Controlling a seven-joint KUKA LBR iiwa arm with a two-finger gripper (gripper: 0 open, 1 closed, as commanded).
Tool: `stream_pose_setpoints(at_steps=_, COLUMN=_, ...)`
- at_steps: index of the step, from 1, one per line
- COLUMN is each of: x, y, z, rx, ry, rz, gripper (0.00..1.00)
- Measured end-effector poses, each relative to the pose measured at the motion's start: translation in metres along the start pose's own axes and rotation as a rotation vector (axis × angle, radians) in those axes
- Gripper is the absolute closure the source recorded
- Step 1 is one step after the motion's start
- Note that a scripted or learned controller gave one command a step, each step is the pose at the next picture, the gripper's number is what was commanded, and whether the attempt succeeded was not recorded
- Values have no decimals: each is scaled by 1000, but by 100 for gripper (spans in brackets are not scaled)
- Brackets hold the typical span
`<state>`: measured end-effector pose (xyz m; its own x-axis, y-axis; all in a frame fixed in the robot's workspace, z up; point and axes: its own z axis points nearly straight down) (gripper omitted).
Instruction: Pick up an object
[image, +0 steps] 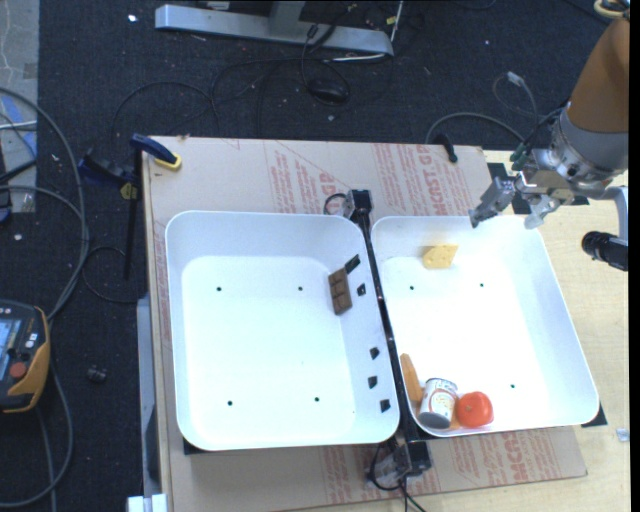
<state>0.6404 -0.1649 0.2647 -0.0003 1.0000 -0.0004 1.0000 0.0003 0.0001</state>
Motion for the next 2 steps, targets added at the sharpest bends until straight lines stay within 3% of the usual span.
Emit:
stream_pose_setpoints(at_steps=1, x=8, y=-1, z=-13, rx=-1, ry=0, rz=0, gripper=0)
stream_pose_setpoints(at_steps=2, x=-7, y=8, z=10, rx=1, ry=0, rz=1, gripper=0)
